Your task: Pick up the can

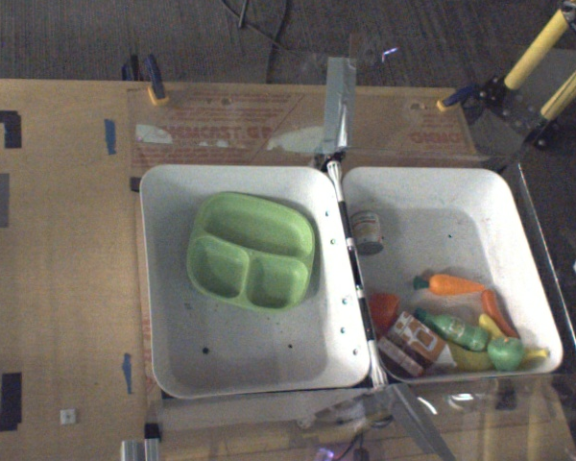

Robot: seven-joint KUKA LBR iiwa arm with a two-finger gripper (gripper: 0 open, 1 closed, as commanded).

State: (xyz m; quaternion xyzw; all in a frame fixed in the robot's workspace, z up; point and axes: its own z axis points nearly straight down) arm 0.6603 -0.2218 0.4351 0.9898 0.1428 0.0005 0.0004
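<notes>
In the camera view, two white bins sit side by side on a brown bench. The can is in the right bin, in its far-left part, touching or just beside the wall that this bin shares with its neighbour. It is small and grey with a pale label band, and it stands well apart from the other things in that bin. Whether the jaws are released or clenched cannot be told here, so places are given by the bins and their contents.

The near part of the right bin holds a heap of toy foods: an orange carrot, a green bottle lying on its side, a brown and white carton against the near-left corner, a red piece just beside the carton, and a yellow piece under the bottle's end.

The left bin holds a green divided plate, lying flat towards the far side.

A grey metal strip runs away from the seam between the bins. Yellow poles stand at the far right corner.
</notes>
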